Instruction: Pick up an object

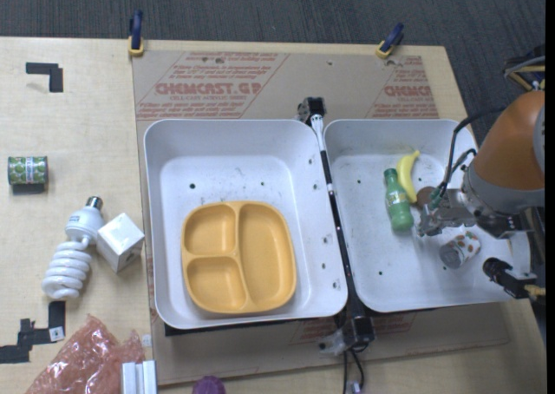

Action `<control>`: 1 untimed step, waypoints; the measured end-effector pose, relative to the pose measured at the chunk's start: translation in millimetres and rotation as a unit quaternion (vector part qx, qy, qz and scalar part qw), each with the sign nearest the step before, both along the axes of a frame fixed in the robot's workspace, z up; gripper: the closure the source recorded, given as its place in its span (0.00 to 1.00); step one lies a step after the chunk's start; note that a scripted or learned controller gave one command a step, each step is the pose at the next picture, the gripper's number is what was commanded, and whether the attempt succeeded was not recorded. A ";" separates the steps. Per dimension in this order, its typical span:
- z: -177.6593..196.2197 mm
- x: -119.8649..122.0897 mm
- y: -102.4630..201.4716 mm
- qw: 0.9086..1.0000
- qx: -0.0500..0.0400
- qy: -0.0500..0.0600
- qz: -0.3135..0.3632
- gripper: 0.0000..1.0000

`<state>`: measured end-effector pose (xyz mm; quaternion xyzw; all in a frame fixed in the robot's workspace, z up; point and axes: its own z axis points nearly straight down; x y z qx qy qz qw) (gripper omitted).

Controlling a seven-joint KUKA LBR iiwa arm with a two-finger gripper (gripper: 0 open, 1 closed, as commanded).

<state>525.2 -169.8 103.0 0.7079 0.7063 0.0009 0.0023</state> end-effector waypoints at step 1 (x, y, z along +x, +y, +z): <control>0.0 0.0 0.0 1.000 0.000 0.000 0.000 0.00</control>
